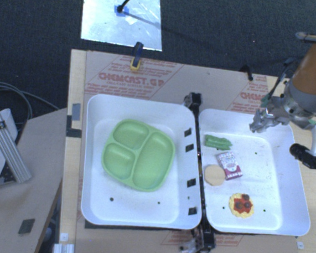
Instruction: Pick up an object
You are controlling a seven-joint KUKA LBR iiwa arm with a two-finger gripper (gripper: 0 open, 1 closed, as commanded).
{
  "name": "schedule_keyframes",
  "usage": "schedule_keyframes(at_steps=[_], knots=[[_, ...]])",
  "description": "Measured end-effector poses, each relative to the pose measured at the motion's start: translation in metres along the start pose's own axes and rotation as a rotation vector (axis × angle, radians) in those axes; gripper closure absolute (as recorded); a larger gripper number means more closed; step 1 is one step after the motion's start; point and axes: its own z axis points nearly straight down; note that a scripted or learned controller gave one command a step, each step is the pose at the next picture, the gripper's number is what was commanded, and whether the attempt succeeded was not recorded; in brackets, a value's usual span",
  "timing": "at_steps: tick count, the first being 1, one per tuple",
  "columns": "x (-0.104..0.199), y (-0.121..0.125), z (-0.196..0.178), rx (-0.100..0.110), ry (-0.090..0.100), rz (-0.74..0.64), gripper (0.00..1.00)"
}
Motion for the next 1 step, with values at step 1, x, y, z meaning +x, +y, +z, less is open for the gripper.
schedule_keyframes(at_steps=[1], knots=[[0.0521,-0.0355,-0.026,0.003,0.001,0.0,1.0]])
